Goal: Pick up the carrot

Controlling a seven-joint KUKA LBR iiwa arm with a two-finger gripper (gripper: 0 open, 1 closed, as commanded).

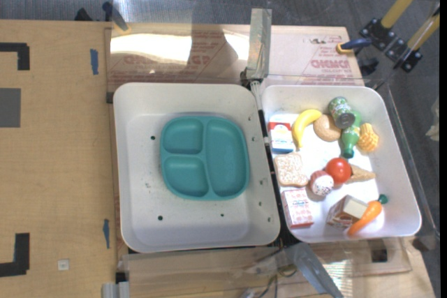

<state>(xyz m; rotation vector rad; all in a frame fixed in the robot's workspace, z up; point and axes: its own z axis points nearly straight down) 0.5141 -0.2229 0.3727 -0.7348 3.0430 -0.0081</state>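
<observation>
On the worktop (56, 150) two white bins stand side by side. The left bin (133, 115) holds a teal plate (206, 155) with three compartments, which lies flat in the middle of it.

The right bin (404, 171) is full of toy food. The carrot (367, 218) lies in its near right corner, close to the rim. It is orange, and its green top (382, 199) points up and to the right, away from the camera. The thin end of the carrot points toward the near edge of the bin. Its left side touches a small brown and white block (346, 209), and it seems to lean on it.

Farther back in the same bin there are a red tomato (339, 169), a yellow banana (305, 123), a yellow corn cob (369, 137) and a green can (340, 108). At the left side of this bin a small blue and red carton (281, 137), a square cracker (290, 168) and a red carton (298, 208) lie in a row along the wall.

Whether the gripper is apart or together, I cannot tell.
</observation>
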